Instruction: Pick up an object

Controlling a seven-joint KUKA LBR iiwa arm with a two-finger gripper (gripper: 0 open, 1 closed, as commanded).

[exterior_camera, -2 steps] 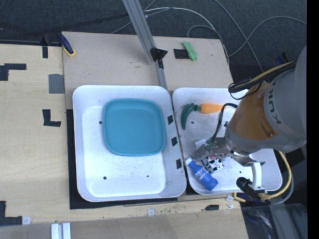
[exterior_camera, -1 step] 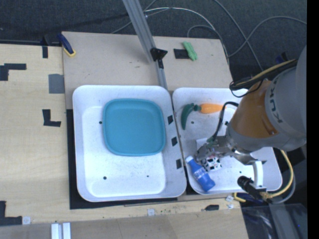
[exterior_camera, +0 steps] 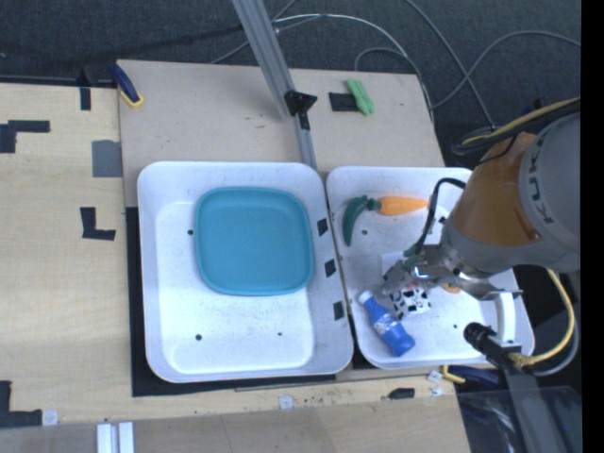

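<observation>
Bench bore two white bins side by side; dark floor and loose cables beyond far edge. Left bin [exterior_camera: 160, 253] held blue plate [exterior_camera: 253, 241], lying flat. Right bin [exterior_camera: 363, 182] held toy carrot [exterior_camera: 382, 207] by far wall, blue bottle [exterior_camera: 388, 324] near front, small black-and-white object [exterior_camera: 411, 299] between them. Arm entered from right; gripper [exterior_camera: 408, 279] hung low directly over black-and-white object, likely chosen pick target. Whether claw was spread or pinching: cannot tell. Nothing seen lifted.
</observation>
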